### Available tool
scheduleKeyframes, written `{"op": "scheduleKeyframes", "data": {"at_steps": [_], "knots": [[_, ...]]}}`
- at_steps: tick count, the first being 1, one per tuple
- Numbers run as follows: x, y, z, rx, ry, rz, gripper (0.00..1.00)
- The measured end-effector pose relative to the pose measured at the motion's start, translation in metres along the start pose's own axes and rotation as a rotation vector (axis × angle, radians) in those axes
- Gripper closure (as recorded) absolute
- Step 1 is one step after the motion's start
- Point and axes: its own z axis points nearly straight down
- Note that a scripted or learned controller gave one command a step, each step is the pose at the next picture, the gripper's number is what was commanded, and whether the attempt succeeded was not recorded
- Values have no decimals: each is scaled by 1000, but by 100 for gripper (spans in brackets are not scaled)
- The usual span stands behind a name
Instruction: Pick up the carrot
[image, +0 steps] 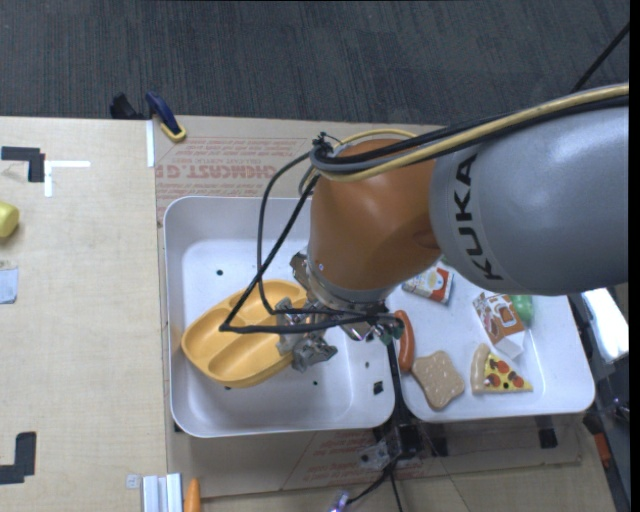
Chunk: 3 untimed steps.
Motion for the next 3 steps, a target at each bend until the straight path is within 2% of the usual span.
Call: {"op": "scheduleKeyframes", "data": {"at_steps": [1, 2, 3], "knots": [[-46, -30, 106, 5, -8, -117, 100], [4, -26, 51, 0, -4, 280, 100], [-12, 16, -4, 0, -9, 470, 100]]}}
